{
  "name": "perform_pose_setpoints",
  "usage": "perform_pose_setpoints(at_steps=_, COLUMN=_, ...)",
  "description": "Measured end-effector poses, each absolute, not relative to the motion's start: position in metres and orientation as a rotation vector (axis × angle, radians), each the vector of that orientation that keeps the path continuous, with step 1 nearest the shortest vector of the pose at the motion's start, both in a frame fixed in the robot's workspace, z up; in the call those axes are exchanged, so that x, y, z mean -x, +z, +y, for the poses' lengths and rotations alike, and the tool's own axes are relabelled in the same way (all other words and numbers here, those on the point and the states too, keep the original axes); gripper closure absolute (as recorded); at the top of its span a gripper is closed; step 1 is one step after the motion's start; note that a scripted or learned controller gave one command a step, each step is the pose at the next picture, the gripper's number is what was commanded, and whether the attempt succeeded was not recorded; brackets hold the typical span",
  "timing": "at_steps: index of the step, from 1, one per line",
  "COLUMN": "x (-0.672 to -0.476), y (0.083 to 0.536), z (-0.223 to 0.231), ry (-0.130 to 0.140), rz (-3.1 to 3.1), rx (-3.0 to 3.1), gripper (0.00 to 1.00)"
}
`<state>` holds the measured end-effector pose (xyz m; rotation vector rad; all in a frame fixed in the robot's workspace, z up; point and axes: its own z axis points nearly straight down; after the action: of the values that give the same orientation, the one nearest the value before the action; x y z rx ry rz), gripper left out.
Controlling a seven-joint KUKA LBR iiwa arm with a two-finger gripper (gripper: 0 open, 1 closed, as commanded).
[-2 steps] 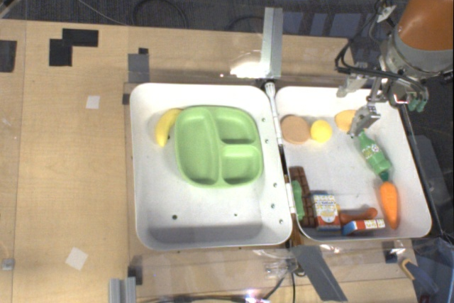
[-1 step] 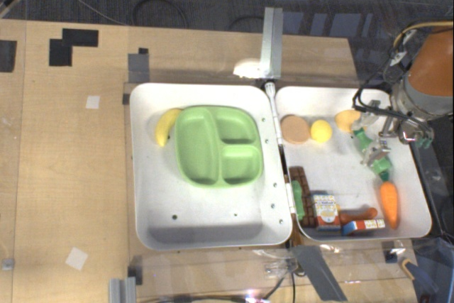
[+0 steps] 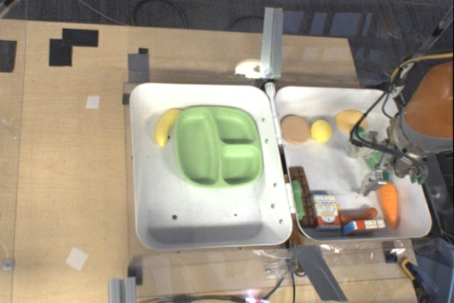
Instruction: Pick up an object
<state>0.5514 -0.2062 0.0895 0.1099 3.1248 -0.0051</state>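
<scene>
My gripper (image 3: 378, 170) hangs over the right side of the right bin (image 3: 355, 97), below the orange wrist band. An orange carrot (image 3: 389, 204) lies just below and right of it, very near its tip; I cannot tell whether they touch. Along the bin's far side lie a round brown bun (image 3: 295, 129), a yellow lemon (image 3: 321, 130) and a yellow-orange fruit (image 3: 347, 120), partly behind cables. Along the near side are a dark chocolate bar (image 3: 299, 194), a small carton (image 3: 325, 208), a red sausage (image 3: 358, 213) and a red-and-white packet (image 3: 365, 226).
The left bin (image 3: 152, 209) holds a green divided plate (image 3: 216, 145) with a yellow banana (image 3: 166, 126) at its left edge. A metal post (image 3: 272, 39) stands behind the rim between the bins. The arm and its cables cover the right bin's right wall.
</scene>
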Motion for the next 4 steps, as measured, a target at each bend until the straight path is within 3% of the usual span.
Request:
perform_pose_setpoints(at_steps=1, x=-0.495, y=0.093, z=-0.207, ry=-0.011, rz=3.111, rx=-0.131, gripper=0.0)
perform_pose_setpoints(at_steps=2, x=-0.579, y=0.09, z=-0.17, ry=-0.003, rz=3.124, rx=0.139, gripper=0.0)
perform_pose_setpoints(at_steps=3, x=-0.514, y=0.091, z=-0.194, ry=-0.008, rz=3.118, rx=0.247, gripper=0.0)
perform_pose_setpoints(at_steps=4, x=-0.602, y=0.09, z=-0.151, ry=-0.004, rz=3.089, rx=0.476, gripper=0.0)
